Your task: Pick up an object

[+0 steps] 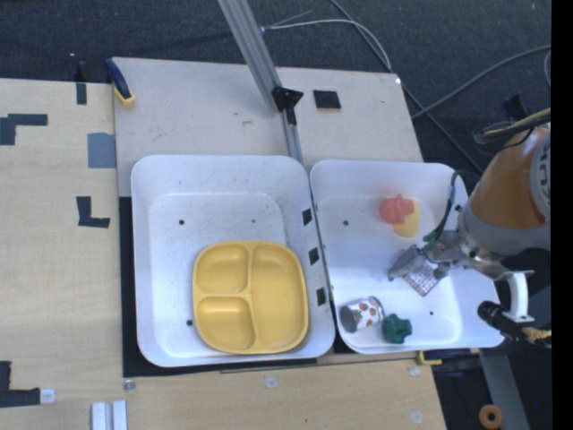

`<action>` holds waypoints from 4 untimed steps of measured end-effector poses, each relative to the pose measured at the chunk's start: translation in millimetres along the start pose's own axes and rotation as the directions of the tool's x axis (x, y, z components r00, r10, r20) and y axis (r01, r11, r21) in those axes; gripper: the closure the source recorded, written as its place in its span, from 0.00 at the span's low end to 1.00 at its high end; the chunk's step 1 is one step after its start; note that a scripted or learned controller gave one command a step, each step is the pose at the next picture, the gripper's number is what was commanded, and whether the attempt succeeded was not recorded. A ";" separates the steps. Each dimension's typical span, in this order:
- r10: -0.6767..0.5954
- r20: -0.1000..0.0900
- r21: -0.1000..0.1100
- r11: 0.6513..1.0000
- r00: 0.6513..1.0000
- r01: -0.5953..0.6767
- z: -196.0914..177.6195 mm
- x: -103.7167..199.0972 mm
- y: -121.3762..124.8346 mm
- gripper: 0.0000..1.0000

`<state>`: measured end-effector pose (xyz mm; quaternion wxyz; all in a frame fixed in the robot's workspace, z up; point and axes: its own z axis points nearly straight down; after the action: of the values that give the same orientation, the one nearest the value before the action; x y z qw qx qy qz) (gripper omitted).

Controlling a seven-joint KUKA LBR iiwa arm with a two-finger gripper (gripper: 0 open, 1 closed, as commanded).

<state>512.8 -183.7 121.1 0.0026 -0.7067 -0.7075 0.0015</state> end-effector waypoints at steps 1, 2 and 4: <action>0.003 0.013 -0.015 1.000 1.000 -0.003 32.6 -4.4 2.5 0.00; 0.001 0.014 -0.025 1.000 1.000 -0.001 18.2 -3.9 5.6 1.00; -0.001 0.002 -0.008 1.000 1.000 0.001 -70.0 8.0 8.3 1.00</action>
<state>521.5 -175.8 191.1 -0.0009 -0.7063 -0.7079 -0.0004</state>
